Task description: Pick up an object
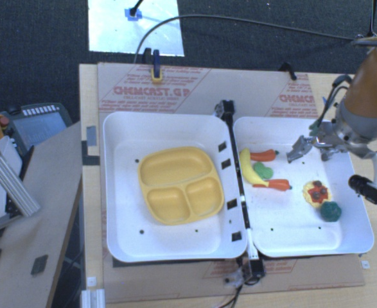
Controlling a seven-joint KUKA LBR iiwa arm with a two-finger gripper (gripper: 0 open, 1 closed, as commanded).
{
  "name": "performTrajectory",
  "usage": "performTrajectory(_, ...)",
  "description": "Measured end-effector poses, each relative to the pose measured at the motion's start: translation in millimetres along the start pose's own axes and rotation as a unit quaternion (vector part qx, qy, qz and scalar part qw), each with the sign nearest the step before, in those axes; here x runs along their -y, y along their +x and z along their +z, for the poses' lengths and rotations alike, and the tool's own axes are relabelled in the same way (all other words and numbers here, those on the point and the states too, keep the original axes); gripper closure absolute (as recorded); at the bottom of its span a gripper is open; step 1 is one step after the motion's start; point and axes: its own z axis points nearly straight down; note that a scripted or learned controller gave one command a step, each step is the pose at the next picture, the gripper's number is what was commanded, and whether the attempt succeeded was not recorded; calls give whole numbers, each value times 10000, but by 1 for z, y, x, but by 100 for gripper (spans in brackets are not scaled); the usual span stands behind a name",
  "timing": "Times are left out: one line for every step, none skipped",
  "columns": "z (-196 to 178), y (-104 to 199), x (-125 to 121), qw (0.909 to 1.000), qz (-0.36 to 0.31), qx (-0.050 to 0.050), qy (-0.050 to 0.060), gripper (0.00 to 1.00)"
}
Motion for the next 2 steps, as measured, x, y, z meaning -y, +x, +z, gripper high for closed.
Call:
performTrajectory(56,-1,10,10000,10,-4,20,0)
performTrajectory(108,0,10,10000,9,-5,14,0)
